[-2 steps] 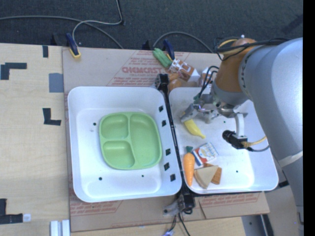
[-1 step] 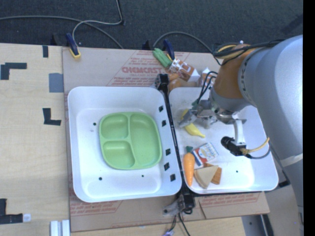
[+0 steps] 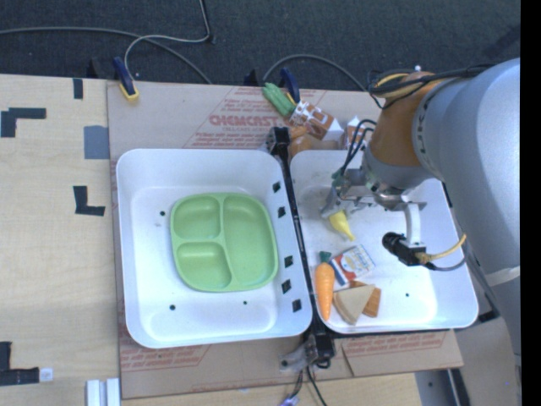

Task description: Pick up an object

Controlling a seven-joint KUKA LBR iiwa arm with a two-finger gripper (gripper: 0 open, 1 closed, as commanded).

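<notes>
The gripper [image 3: 341,203] hung above a yellow toy [image 3: 340,222] in the right bin [image 3: 439,311]; whether its claw was open or closed could not be told; a slanted, slippery cone risked squirting free.

Left bin [image 3: 135,252]: you have green divided plate [image 3: 224,241] at its centre, three compartments, lying flat. Past bins' far edge, on cardboard sheet [image 3: 211,125]: green clamp [image 3: 280,100] and brown-white packet [image 3: 311,123], near right bin's far-left corner. Yellow-blue clamp [image 3: 127,83] at cardboard's far-left corner. Black cable [image 3: 199,7] trails over dark floor [image 3: 338,15] beyond bench. Black tape marks [image 3: 84,201] on wooden bench top [image 3: 42,269], your left.
</notes>
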